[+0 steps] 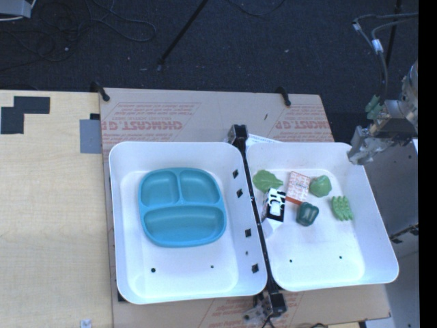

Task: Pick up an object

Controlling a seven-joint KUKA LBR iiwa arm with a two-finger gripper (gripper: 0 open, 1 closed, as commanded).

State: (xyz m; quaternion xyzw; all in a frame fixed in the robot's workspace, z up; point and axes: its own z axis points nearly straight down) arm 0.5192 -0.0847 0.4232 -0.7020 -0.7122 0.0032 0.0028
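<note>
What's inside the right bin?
In the right bin: two light green pieces, a ridged green one, a dark green pepper, a red-and-white packet and a black-and-white item. The packet's lower corner hides whatever lies under it.

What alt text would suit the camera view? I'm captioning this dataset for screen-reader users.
Two shallow white bins sit side by side: the left bin holds a blue divided plate, and the right bin holds small green toys and a red-and-white card. The gripper hovers at the right bin's far right edge.

Even bright light; white bins slightly overexposed; dark floor underexposed; soft overall focus
</note>
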